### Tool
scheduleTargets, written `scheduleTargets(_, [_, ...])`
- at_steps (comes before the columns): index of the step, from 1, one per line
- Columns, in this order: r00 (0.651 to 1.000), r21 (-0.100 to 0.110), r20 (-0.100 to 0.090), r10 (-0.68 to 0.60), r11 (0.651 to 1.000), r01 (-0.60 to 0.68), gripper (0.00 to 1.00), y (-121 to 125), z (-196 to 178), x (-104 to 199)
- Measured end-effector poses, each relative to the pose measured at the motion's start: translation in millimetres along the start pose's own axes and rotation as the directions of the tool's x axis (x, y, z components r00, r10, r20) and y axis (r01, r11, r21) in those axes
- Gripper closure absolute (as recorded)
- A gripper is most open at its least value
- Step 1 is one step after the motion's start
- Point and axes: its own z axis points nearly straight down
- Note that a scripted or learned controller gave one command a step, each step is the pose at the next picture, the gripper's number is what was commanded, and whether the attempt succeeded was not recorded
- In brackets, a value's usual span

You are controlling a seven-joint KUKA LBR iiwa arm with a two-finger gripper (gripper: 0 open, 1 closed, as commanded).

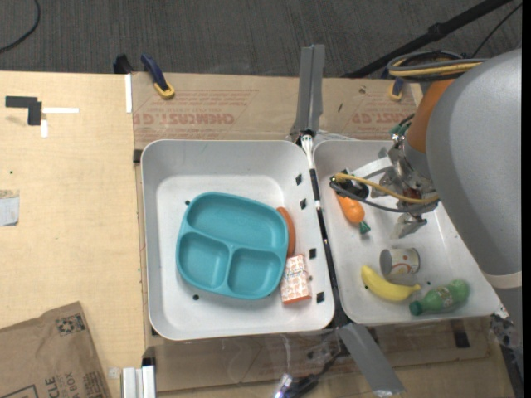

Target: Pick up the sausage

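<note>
Clearly, the task is not yet far along. The sausage, a reddish-orange piece, is seen in the left bin, lying just beside the right edge of the teal divided plate and partly hidden by it; a small carton lies near its lower end. Nothing is lifted from there. The arm is placed over the right bin, and the pincer is seen above the upper part of that bin, close to a carrot and well apart from the sausage. Whether the pincer is spread or pressed together cannot be told, because its end is too small and cluttered by cables. A cup, a banana and a green bottle are also lying in the right bin. It is judged that the whole reach across the divider, the descent and the grasp are left to be done.
</note>
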Motion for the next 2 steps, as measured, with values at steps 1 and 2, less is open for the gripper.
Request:
scheduleTargets(1, [1.0, 0.0, -0.001, 0.0, 1.0, 0.0, 0.0, 36.3, 14.2, 44.8])
scheduleTargets(2, [1.0, -0.001, -0.001, -0.006, 1.0, 0.006, 0.0, 95.4, 13.9, 26.1])
